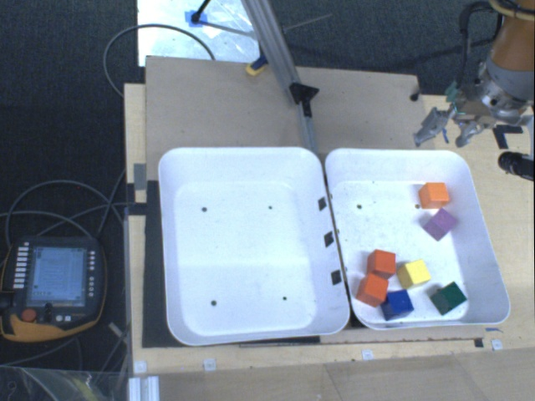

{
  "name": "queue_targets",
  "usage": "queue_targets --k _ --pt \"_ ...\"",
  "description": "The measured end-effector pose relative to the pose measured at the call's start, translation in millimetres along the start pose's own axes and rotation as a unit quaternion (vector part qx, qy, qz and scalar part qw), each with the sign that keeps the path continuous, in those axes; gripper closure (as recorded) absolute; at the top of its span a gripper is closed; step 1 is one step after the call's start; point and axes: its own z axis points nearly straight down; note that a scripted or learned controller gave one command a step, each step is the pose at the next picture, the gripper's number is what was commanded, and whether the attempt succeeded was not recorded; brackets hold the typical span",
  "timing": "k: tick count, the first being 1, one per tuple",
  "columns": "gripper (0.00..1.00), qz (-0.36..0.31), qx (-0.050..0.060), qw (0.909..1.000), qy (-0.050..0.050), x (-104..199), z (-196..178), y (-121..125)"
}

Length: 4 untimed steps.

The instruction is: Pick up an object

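The claw (445, 128) hangs over the worktop (359, 107) just past the far edge of the right bin (481, 224). Its fingers are spread apart with nothing between them. The arm (510, 53) is cut off at the top right corner.

All the blocks sit in the right bin. An orange block (434, 195) and a purple block (439, 223) lie near the far side. Two red-orange blocks (377, 276), a yellow block (414, 273), a blue block (397, 304) and a green block (449, 297) crowd the near corner. The left bin (242, 241) sits beside it.
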Motion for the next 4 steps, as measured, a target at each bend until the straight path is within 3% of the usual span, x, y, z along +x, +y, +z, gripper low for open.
queue_targets --k 1,4 --pt "0.0 0.0 0.0 1.0 0.0 0 0 0" --pt "0.0 0.002 0.002 1.0 0.0 -13 128 -10"
